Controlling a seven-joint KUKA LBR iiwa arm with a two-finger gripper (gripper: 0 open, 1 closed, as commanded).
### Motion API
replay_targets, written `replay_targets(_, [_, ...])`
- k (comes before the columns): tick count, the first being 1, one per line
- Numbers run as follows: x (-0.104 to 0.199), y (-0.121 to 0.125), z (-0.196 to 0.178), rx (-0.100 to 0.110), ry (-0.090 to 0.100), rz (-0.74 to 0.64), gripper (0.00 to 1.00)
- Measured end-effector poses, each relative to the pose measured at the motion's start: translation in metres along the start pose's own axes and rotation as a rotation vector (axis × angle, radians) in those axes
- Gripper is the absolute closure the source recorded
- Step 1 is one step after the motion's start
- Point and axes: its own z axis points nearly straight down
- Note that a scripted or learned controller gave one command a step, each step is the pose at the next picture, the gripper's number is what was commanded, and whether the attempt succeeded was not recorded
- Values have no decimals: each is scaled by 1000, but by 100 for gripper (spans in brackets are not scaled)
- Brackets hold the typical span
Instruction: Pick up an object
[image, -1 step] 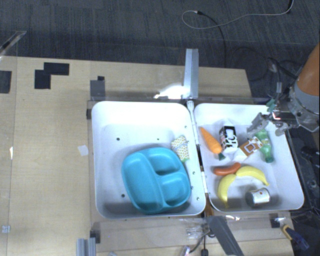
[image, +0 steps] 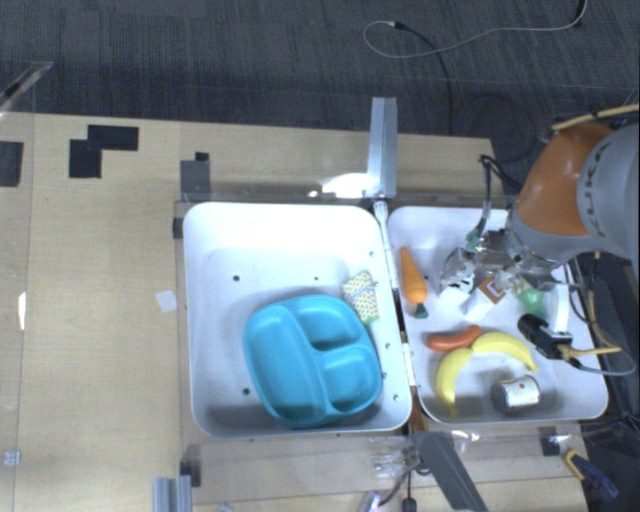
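My gripper (image: 468, 268) hangs low over the back middle of the right bin (image: 590, 405), with the arm's orange band behind it at the right. A carrot (image: 412, 277) lies just left of the gripper along the bin's left wall. A small brown and white item (image: 490, 290) sits right under the wrist, partly hidden. A green item (image: 531, 297) peeks out to its right. Nearer the front lie a red-orange sausage-shaped piece (image: 455, 338), a yellow banana (image: 480, 358) and a grey can (image: 518, 393) on its side.
The left bin (image: 215, 300) holds a blue divided plate (image: 312, 358) and a small patterned yellow-white piece (image: 362, 293) by its right wall. A metal post (image: 383, 150) stands at the back between the bins.
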Motion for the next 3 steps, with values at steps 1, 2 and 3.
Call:
replay_targets(1, [-4, 34, 14, -12, -4, 41, 0])
replay_targets(2, [-3, 38, 3, -20, -4, 36, 100])
replay_targets(3, [100, 64, -119, 31, 6, -76, 100])
